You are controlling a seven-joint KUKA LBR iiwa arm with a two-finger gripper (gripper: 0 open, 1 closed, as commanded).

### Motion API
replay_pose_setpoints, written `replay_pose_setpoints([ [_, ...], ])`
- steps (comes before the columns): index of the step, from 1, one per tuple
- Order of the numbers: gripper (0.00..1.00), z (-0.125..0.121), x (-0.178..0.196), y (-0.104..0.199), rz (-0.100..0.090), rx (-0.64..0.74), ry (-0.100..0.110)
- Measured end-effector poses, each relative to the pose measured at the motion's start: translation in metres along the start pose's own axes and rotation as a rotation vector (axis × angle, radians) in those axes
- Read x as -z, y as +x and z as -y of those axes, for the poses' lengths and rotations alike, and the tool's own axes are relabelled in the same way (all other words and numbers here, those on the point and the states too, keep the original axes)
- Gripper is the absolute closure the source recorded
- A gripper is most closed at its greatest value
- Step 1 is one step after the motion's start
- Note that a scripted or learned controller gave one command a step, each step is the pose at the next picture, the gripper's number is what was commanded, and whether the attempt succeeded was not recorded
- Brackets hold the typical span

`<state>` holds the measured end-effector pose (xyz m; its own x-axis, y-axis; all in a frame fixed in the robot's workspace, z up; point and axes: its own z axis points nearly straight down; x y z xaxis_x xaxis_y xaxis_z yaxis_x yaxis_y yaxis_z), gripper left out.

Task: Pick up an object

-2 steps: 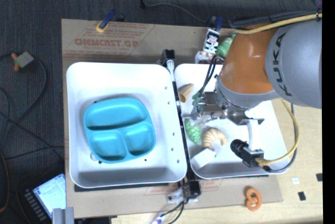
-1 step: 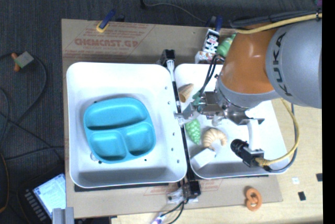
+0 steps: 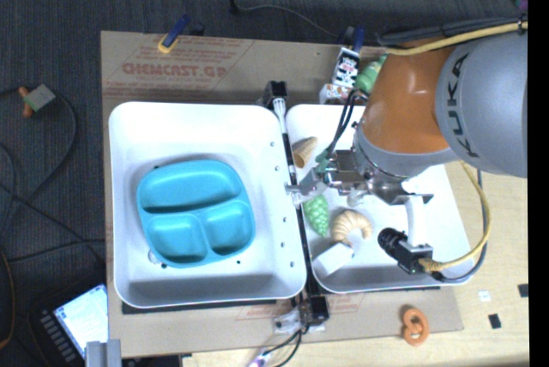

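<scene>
Since the gripper point(image 3: 339, 185), its spread impossible to tell, hangs over crowded toys point(image 3: 350, 224), it may snag neighbours or grab none.

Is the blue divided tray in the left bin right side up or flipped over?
Right side up: the blue tray in the left bin shows three hollow compartments facing upward.

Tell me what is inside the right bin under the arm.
In the right bin I see a green toy, a tan croissant-like piece and a cone-shaped piece near the divider. The arm covers the bin's middle and upper part, so anything beneath it is hidden.
</scene>
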<state>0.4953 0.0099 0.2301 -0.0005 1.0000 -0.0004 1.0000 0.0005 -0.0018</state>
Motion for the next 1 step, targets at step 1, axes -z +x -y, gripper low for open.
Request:
replay_pose_setpoints([
  [1,0.0,0.0,0.0,0.0,0.0,0.0,0.0],
])
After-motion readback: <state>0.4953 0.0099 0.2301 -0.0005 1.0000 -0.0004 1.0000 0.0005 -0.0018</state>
